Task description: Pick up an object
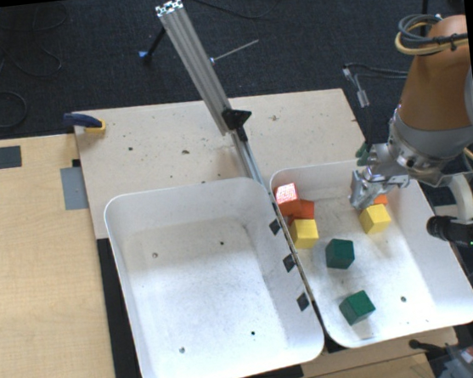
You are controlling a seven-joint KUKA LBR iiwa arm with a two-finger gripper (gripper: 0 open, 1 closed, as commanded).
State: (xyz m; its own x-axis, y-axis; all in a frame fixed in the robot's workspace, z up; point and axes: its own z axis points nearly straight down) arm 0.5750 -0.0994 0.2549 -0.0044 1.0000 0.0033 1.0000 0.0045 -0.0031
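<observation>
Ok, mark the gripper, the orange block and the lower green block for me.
gripper (pixel 364 196), camera view, between its fingertips.
orange block (pixel 300 209), camera view, on its top face.
lower green block (pixel 356 306), camera view, on its top face.
</observation>
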